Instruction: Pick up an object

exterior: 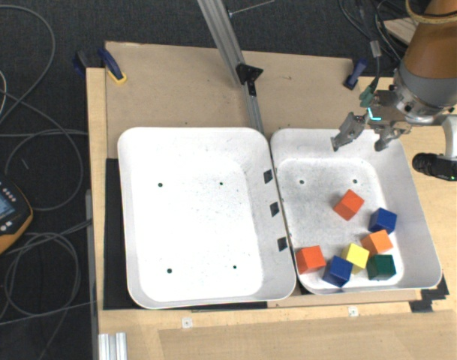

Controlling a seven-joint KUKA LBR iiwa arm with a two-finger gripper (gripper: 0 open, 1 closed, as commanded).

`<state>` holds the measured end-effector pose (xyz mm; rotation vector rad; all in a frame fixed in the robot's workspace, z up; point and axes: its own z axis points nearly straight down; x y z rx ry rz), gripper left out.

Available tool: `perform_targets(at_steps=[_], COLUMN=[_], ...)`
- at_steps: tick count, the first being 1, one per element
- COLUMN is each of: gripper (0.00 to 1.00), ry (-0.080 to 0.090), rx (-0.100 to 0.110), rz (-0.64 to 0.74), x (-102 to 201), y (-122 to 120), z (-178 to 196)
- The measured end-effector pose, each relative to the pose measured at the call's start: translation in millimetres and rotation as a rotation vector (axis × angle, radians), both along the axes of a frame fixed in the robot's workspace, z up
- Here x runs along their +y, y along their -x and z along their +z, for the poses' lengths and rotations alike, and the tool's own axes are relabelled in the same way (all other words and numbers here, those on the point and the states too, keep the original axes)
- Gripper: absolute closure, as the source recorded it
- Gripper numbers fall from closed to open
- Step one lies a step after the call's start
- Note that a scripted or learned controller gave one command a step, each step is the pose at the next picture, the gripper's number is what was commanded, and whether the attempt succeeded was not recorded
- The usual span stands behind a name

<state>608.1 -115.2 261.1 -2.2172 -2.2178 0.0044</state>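
- The claw (362, 136) hangs at the 12 o'clock edge of the right bin (416, 201), its 2 dark fingers spread apart with nothing between them, which suits an approach before any grasp.
- The cubes sit well apart from the claw, toward the bin's 5 o'clock corner, likely because the shallow sloped wall lets them gather there.
- A lone orange-red cube (349, 205) lies nearest the middle, tilted on the floor with free space on every side, so it looks the easiest pick.
- The rest crowd together: a blue cube (383, 220), an orange cube (377, 241), a yellow cube (357, 256), a green cube (381, 266), a second blue cube (338, 271) and another orange cube (311, 259), several seemingly touching, though the exact contacts are hard to judge.
- All look like small, hard, matte blocks with crisp edges.
- The left bin (138, 201) is smooth white plastic with rounded corners and fine dark speckling.
- Both bins rest on a pale wooden desk (175, 73).
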Motion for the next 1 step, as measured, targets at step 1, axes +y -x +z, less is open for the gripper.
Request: perform_targets(at_steps=[1], gripper=[0.00], ry=[0.001], rx=[-0.005], rz=[0.001], x=[-0.1], y=[-0.8], z=[2.8])
